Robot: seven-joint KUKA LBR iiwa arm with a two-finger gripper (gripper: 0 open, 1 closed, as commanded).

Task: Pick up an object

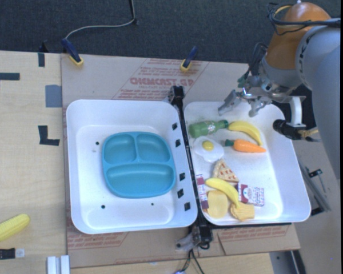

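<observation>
Nothing picked up yet: open, empty fingers [227,103] above the curved yellow toy banana [245,131] (right white bin [286,181]).

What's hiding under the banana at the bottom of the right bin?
The banana lies across yellow cheese pieces and touches the waffle slice. Whatever sits right beneath it is covered, so I can't tell.
</observation>
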